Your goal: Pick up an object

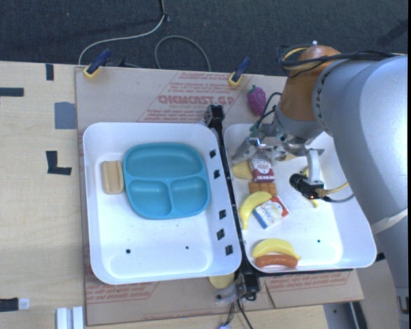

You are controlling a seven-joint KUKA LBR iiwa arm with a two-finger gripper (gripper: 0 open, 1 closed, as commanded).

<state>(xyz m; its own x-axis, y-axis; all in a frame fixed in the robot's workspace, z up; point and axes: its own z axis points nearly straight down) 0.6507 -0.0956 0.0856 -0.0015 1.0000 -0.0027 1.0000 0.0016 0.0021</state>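
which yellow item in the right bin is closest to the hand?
The pale yellow piece at the divider, just below the hand. The banana and hot dog lie farther down.

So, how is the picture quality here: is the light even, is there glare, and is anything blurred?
In the camera view the light is soft and even, with faint shadows under the blue tray; the white bins are bright but keep their edges; the grey arm close to the lens looks large and soft, and the gripper is too blurred to read its detail.
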